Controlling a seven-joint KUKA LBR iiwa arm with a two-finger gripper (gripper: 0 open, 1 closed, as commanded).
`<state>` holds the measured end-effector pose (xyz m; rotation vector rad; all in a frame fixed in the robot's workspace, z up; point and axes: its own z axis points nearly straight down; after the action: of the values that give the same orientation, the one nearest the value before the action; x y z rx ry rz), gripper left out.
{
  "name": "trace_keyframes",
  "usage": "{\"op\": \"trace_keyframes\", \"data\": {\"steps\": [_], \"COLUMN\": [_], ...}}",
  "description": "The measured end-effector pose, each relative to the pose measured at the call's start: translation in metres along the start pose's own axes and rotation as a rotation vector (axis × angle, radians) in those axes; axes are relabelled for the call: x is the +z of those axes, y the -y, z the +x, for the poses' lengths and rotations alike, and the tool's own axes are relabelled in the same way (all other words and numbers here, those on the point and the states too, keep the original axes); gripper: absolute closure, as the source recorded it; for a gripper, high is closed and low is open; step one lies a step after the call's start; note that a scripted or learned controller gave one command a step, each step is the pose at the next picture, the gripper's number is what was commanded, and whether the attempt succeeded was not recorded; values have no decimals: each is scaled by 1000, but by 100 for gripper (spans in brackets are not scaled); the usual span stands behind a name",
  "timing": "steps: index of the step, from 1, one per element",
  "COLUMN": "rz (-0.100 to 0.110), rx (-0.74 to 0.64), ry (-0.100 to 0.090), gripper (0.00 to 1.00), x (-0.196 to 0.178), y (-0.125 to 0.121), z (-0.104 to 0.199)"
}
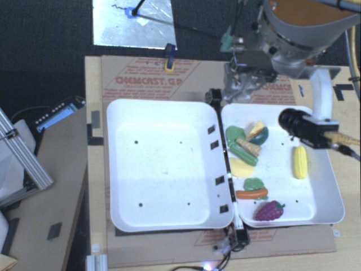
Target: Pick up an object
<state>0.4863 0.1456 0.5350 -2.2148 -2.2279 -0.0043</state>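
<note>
Several toy foods (pixel 246 150), corn cob (pixel 300 162) and grapes (pixel 269 210) among them, lie unpicked in a white bin (pixel 322 203); the pincer (pixel 241 86) hovers above its far rim, open or closed impossible to tell.

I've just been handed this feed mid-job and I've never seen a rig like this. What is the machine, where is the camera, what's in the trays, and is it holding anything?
There is one camera, fixed above the bench and looking down at a slant. The big grey machine with the orange band, coming in from the upper right, is a robot arm. Its gripper hangs by the far edge of the right bin. Beside that is the left bin, also shallow and white.

The right bin holds toy food: a yellow corn cob, purple grapes, an orange sausage, and a heap of green and yellow pieces.

I see nothing held, though the gripper's tip is too blurred to be sure.
</note>
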Motion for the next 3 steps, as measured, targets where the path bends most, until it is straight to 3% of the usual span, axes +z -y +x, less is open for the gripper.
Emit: {"op": "trace_keyframes", "data": {"steps": [3], "rz": [0], "rx": [1], "ry": [0], "gripper": [100], "x": [0], "y": [0], "z": [54]}}
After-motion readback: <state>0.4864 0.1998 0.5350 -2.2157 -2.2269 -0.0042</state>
